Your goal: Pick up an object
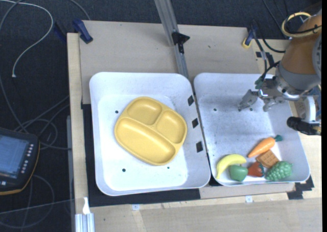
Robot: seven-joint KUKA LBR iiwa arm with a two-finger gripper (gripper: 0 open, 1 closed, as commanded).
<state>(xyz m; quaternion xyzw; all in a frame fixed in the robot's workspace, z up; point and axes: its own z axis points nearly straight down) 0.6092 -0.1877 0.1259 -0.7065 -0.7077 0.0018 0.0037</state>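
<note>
Fingers (258, 100) spread wide, holding nothing, over the far right bin (225, 93). The carrot (262, 147) near right looks light, stiff, slick plastic — best pinched across its middle.

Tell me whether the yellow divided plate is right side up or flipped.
Right side up: the yellow plate in the left bin shows its three hollow compartments facing up.

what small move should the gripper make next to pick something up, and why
Probably shift toward the near right corner of the right bin, then descend. The gripper hovers over bare bin floor with open fingers and nothing between them, while the carrot, banana and grapes are clustered in that corner.
</note>
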